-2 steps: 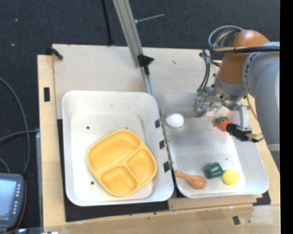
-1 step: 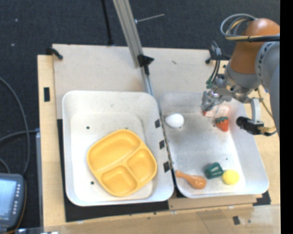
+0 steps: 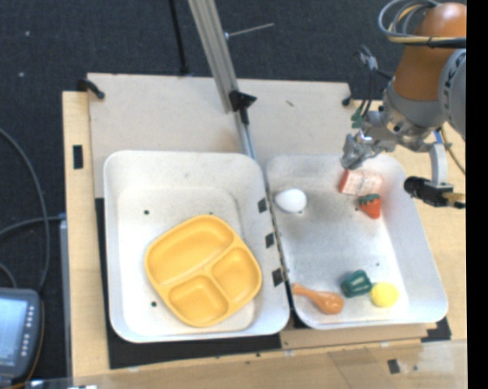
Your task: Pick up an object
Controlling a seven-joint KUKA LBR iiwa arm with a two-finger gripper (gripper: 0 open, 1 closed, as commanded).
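Observation:
The right bin point(image 3: 414, 250) holds several small objects. A white egg-shaped ball point(image 3: 291, 200) lies near its left wall. A pale pink packet point(image 3: 359, 184) and a red-orange piece point(image 3: 370, 207) lie together at the bin's far right. Near the front edge lie a green block point(image 3: 356, 283), a yellow ball point(image 3: 383, 295) and an orange drumstick-shaped toy point(image 3: 318, 298). My gripper point(image 3: 355, 154) hangs over the far right corner of this bin, just above and behind the pink packet. I see nothing held in it.
The left bin point(image 3: 126, 217) carries a yellow divided plate point(image 3: 202, 269). A slanted metal pole point(image 3: 216, 47) rises behind the bins' shared wall. The grey arm with its orange band point(image 3: 426, 63) reaches in from the upper right.

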